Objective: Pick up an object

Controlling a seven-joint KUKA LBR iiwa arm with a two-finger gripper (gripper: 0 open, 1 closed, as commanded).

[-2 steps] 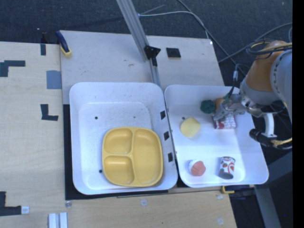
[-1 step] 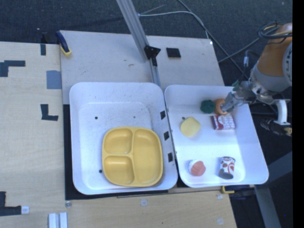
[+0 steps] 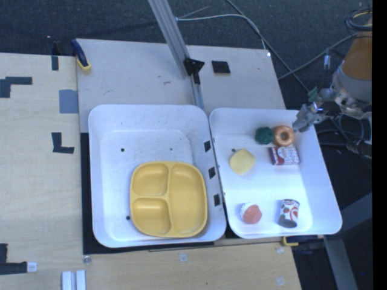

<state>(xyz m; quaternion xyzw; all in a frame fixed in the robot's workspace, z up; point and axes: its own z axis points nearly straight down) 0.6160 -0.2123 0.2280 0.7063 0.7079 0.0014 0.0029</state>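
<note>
End effector [image 3: 302,121] hovers at the right bin's [image 3: 320,180] top right rim; can't tell its state. Six objects sit in that bin, the brown ring [image 3: 283,136] nearest. One yellow tray [image 3: 169,199] fills the left bin [image 3: 109,162].

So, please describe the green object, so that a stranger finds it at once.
Look in the right white bin, at its far edge near the gripper. The small dark green lump lies there touching a brown ring-shaped piece; it is the only green item.
</note>
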